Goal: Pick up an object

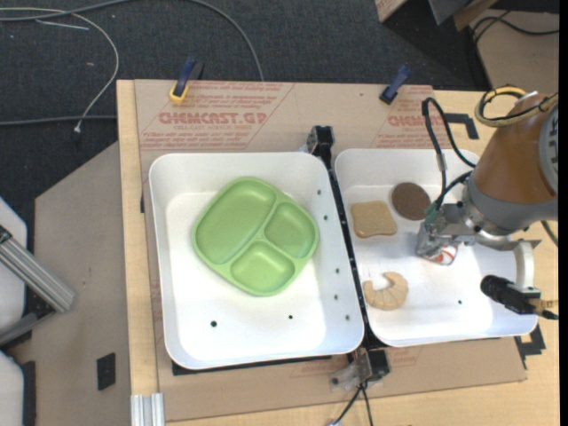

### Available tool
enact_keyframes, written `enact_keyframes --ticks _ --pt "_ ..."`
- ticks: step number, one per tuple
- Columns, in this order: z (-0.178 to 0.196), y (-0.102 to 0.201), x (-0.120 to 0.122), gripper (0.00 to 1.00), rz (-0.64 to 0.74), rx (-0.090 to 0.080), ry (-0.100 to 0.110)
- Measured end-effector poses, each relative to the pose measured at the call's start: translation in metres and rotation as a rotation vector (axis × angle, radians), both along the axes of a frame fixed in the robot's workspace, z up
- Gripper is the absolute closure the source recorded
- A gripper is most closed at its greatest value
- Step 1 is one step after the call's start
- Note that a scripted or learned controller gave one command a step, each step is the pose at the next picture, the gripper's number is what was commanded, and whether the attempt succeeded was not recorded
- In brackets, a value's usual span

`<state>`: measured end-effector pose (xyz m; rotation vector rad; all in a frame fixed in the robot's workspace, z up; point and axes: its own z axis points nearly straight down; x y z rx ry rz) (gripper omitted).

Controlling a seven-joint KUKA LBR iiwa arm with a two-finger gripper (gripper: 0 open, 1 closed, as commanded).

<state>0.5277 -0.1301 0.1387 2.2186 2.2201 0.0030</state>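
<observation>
My gripper point(434, 240) is low in the middle of the right bin point(484, 322), pointing down. A small red and white object point(445, 255) lies right under it, mostly hidden by the gripper. A tan bread slice point(373, 219) lies to the gripper's left. A brown round disc point(410, 201) sits just behind and left of the gripper. A pale curved pastry piece point(387, 290) lies nearer the front of the bin.
The left bin point(177, 327) holds a green divided plate point(256, 235). A black divider strip point(340, 229) runs between the bins. The arm's orange band point(515, 162) hangs over the right bin's far right side, with black cables point(437, 140) trailing behind it.
</observation>
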Motion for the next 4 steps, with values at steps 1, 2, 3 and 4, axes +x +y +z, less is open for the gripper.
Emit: enact_keyframes --ticks 1,2,3,4 --pt "0.047 0.006 0.007 1.00 0.001 0.000 -0.001" --pt "0.100 0.006 0.008 1.00 0.001 -0.001 -0.002" --pt "0.108 0.060 -0.001 1.00 0.005 0.004 0.006" --pt "0.108 0.104 -0.009 1.00 0.004 0.003 0.007"
